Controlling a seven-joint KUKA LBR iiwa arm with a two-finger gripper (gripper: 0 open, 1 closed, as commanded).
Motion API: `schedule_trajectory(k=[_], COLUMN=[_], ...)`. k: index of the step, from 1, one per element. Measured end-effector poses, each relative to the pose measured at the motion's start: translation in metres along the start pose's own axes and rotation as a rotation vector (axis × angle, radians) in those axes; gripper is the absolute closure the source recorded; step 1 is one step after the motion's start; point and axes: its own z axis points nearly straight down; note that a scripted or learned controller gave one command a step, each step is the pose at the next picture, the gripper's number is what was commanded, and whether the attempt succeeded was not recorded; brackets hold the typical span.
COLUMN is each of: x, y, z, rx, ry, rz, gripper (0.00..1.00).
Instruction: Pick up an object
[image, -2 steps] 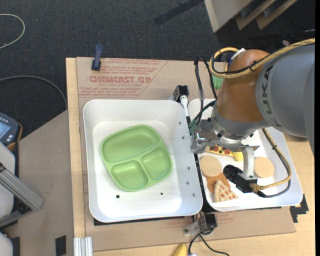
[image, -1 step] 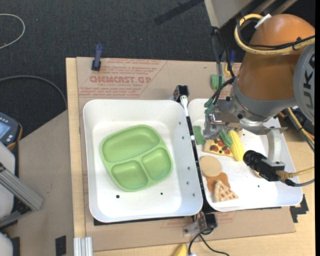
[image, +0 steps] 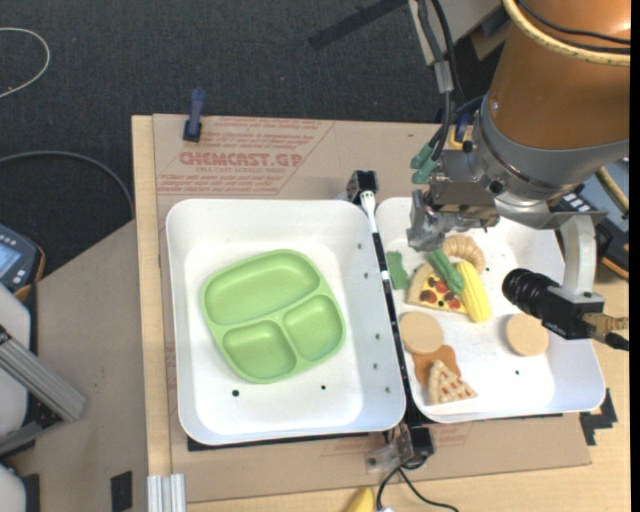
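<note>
Jaws (image: 428, 232) low over the right bin (image: 570, 392), at its 11 o'clock corner; the wrist hides the tips, so grip state cannot be told and nothing shows between them. Directly at the jaws' 4 o'clock: croissant (image: 465, 249), just beside or touching them. Below that a tight cluster of corn (image: 472, 288), pizza slice (image: 433, 290) and a green piece (image: 398, 270), all touching or overlapping. At 6 o'clock from the cluster: a round tan disc (image: 420, 331), then a second slice (image: 447, 381) near the front wall. Another disc (image: 527, 335) lies apart at 3 o'clock, beside the black fixture (image: 545, 298) that reaches in from the right. Left bin (image: 185, 300) holds a green tray (image: 272, 314), well apart from the arm. Judged: these are toy foods, light, stiff plastic, smooth and likely slippery, not fragile. The croissant is the nearest candidate; take it across its narrow middle. The corn would be gripped across its width; flat slices and discs give poor purchase. Room: the bin's back wall and the divider between the bins sit close at 9 to 12 o'clock, so little space there; the cluster crowds 5 o'clock. Clear floor lies toward 4 o'clock, mid-bin. Straight up is the open exit.
</note>
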Motion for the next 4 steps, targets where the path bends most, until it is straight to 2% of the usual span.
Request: schedule_trajectory(k=[1,2,3,4], x=[0.088,0.106,0.022,0.027], y=[-0.002,0.0,0.001,0.001], z=[0.128,0.103,0.03,0.023], rx=[0.016,0.005,0.0,0.004], ry=[-0.001,0.0,-0.001,-0.001], rz=[-0.003,0.002,0.011,0.004], gripper=[1.0,1.0,1.0,1.0])
